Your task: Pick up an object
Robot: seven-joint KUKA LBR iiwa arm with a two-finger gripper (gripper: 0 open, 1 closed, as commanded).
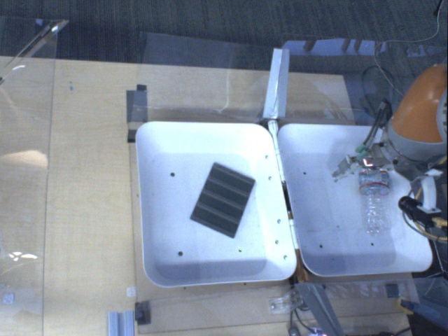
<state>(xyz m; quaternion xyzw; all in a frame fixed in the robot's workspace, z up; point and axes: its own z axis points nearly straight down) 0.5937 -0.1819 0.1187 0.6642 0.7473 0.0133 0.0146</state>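
Observation:
A clear plastic bottle (374, 201) lies in the right bin (329, 257), lengthwise toward the front, its top end near the gripper. My gripper (354, 165) hangs low over the back of that bin, just up and left of the bottle's top. The view does not show whether it touches the bottle. A dark grey ribbed rectangular block (223, 199) lies flat and slanted in the middle of the left bin (161, 257), far from the gripper.
The arm's orange band (420, 110) and grey wrist cover the right bin's back right corner. Cables (420, 212) hang along its right rim. A raised divider (280, 180) separates the two bins. Bare wooden bench (70, 187) extends to the left.

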